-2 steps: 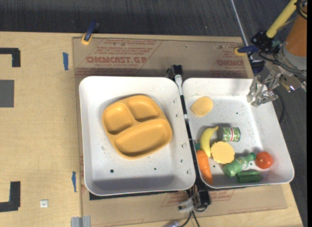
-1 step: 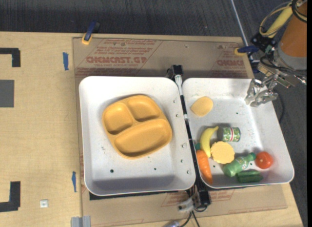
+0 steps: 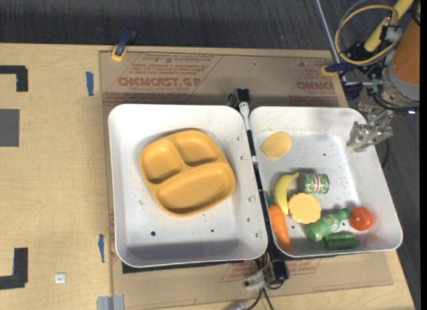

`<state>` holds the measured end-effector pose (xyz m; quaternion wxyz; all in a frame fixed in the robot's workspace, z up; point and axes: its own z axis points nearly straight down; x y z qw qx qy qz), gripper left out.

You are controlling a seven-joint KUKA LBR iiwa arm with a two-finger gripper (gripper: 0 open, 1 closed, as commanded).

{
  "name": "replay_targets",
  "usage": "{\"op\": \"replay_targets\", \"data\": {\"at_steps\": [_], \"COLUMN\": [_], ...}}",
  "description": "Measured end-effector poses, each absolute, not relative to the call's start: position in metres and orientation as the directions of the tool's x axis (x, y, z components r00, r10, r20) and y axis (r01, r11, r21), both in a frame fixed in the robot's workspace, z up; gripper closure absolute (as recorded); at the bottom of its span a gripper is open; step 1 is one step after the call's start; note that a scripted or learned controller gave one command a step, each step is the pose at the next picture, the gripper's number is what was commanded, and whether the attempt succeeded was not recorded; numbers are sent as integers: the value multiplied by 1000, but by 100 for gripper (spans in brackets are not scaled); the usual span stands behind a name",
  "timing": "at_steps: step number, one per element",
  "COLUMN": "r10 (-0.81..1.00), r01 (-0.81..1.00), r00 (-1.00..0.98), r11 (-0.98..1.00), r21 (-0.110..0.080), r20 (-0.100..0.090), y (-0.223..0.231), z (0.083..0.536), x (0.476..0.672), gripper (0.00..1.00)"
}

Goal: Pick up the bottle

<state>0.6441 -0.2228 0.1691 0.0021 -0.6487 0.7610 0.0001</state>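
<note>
The arm [image 3: 405, 62] reaches in from the right, its orange band high by the frame's edge. Below it, the gripper [image 3: 371, 135] hangs low, metal fingers [image 3: 363, 137] pointing down and left.

The bottle [image 3: 327, 223] is hemmed in by the tomato [image 3: 361, 219], yellow disc [image 3: 304, 208] and cucumber [image 3: 340, 241]. Open bin floor [image 3: 320, 149] is left above the can [image 3: 313, 183].

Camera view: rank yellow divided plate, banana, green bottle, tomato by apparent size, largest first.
1. yellow divided plate, by far the largest, in the left bin.
2. green bottle and banana: look alike in length, so not ranked apart; the banana's lower end is hidden by a yellow disc.
3. tomato, smallest.
</note>
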Motion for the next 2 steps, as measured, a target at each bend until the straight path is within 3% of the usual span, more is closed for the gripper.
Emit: {"op": "replay_targets", "data": {"at_steps": [1,2], "r10": [-997,-771], "r01": [-997,-771], "r00": [76,637], "r11": [-76,-637], "r21": [-6,-2], "r20": [-3,-3], "y": [-223,-200], "z": [168,152], "x": [667,667], "gripper": [100,100]}}
